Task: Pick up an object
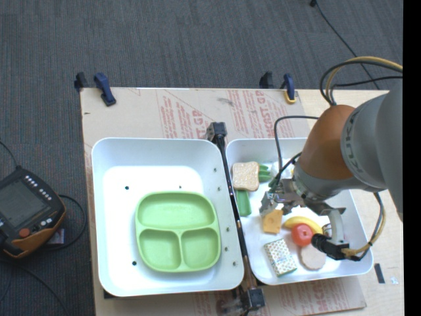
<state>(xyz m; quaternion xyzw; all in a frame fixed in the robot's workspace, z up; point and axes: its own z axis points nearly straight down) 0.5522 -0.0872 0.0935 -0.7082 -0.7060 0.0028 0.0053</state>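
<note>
A: Item sought?
B: Orange cheese wedge, right bin, lying directly beneath the pincer, just touching or nearly so. Short, blocky, no marked long axis.
A: Pincer's state?
B: Cannot tell; nothing seen gripped.
A: Neighbours?
B: Banana, smooth; red tomato, glossy; toast slice, grainy. Left bin: green divided tray, moulded plastic.
</note>
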